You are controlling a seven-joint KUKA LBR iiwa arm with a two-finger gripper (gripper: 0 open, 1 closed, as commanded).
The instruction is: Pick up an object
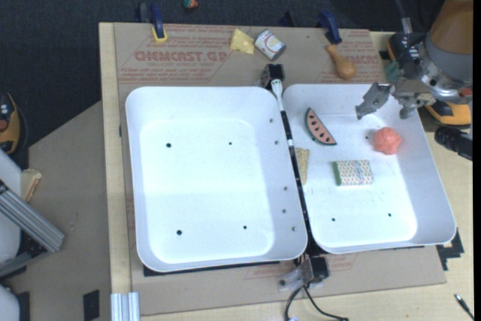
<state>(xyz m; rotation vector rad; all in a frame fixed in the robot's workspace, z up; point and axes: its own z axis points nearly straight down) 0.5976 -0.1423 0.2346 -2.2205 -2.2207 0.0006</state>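
Pink ball (386,140), the nearest candidate for the pick, lies in the upper right part of the right bin (421,229), well clear of the bin wall. The gripper (389,103) hangs just above it in the frame, its two fingers spread apart with nothing between them; one fingertip sits toward the upper middle of the bin, the other nearer the arm's wrist at the right.

Two other things share this bin: a watermelon slice (319,127) to the left of the ball, and a green patterned block (353,173) below and left of it. A small tan wedge (301,160) rests against the divider between the bins. The left bin (143,162) holds none of these.

To do this step well, I judge the gripper should centre over the ball so the fingers straddle it evenly, then descend until the tips are close to the bin floor before closing. The ball looks soft and rounded, so an off-centre squeeze would likely push it sideways. Keeping the approach vertical avoids nudging the block.
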